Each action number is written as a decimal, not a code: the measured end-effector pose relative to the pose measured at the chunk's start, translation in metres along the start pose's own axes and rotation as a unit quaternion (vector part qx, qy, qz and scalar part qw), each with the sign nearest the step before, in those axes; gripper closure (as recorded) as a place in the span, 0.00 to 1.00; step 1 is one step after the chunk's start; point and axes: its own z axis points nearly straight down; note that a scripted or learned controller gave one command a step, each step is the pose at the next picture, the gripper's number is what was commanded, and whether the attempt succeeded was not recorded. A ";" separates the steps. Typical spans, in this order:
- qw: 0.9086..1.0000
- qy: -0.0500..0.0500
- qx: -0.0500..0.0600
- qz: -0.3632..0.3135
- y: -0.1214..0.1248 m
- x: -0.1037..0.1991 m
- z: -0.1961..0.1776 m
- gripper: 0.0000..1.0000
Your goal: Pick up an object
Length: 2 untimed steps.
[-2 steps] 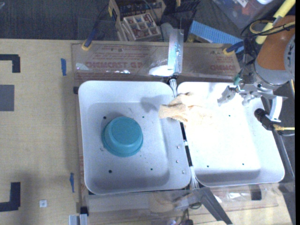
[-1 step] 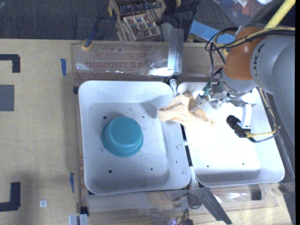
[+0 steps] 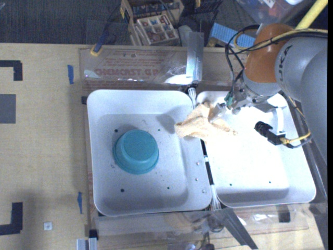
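End effector [image 3: 225, 107] clamped on tan cloth [image 3: 200, 125] | cloth trails lower-left across bin divider [image 3: 204, 149]

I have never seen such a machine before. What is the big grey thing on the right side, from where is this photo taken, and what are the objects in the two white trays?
The big grey shape with the orange band is a robot arm. It reaches in from the right. Its end effector is the small grasping part at its tip. One fixed camera takes the photo from above, looking down at a slant.

On the bench stand two shallow white plastic bins side by side. The left bin contains a round teal plastic bowl, lying upside down. A crumpled beige cloth hangs across the divide between the left bin and the right bin, just beside the end effector. Whether the cloth is actually gripped is too small to tell.
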 end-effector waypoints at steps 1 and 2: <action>0.969 0.005 0.008 -0.246 -0.008 -0.009 0.001 0.00; 0.970 0.001 -0.001 -0.245 -0.003 -0.009 -0.011 1.00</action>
